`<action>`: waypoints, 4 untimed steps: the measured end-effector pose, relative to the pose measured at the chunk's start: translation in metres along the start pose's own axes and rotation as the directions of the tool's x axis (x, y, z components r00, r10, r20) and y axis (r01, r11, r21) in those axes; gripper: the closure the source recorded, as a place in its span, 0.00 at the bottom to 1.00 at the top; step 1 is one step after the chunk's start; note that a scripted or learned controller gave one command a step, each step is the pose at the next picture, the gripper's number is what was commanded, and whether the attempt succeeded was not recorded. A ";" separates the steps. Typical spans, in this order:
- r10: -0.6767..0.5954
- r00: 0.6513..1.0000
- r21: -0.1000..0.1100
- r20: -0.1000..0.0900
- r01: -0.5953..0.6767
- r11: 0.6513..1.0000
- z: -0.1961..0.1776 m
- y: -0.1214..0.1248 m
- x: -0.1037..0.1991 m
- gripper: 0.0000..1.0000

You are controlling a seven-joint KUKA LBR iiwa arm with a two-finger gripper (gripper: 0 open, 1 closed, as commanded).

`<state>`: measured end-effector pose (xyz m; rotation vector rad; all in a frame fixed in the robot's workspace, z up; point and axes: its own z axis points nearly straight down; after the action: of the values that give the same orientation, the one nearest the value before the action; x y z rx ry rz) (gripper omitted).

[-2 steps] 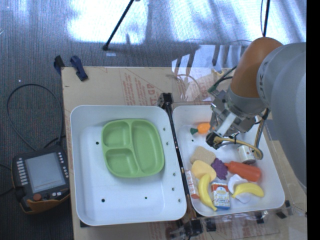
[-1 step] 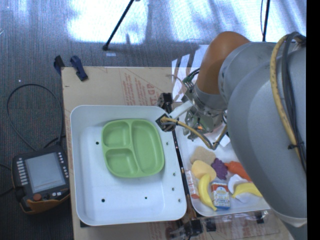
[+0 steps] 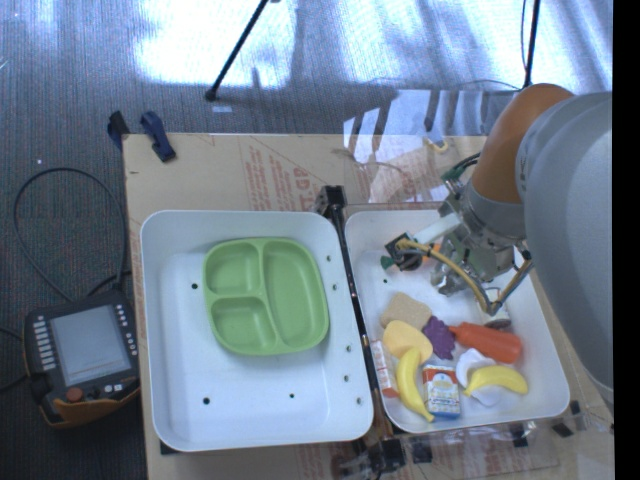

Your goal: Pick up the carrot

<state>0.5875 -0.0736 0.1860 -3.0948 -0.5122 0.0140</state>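
The carrot (image 3: 489, 340) is orange and lies on its side in the right bin (image 3: 556, 368), near that bin's right wall, with its thick end pointing right. My gripper (image 3: 464, 278) hangs over the upper middle of the same bin, just above and slightly left of the carrot. Cables and the wrist housing hide its tip. Nothing shows in its grasp.
Around the carrot lie purple grapes (image 3: 438, 336), a toast slice (image 3: 404, 310), a yellow fruit (image 3: 405, 337), two bananas (image 3: 409, 378) (image 3: 497, 378), a small carton (image 3: 442, 389) and a white piece (image 3: 474, 366). The left bin (image 3: 170, 368) holds a green divided plate (image 3: 267, 295).
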 end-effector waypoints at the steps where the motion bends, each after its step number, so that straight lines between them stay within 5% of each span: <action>1: 0.135 0.991 0.004 0.006 -0.135 0.991 0.095 0.053 -0.058 1.00; 2: 0.133 0.991 0.001 -0.011 -0.133 0.991 0.090 0.053 -0.052 0.00; 3: 0.116 0.993 0.000 -0.002 -0.116 0.993 0.098 0.035 0.038 0.00; 4: 0.128 0.992 0.001 0.000 -0.128 0.992 0.099 0.033 0.038 0.00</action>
<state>0.6336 -0.0923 0.0869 -3.1211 -0.3133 0.0144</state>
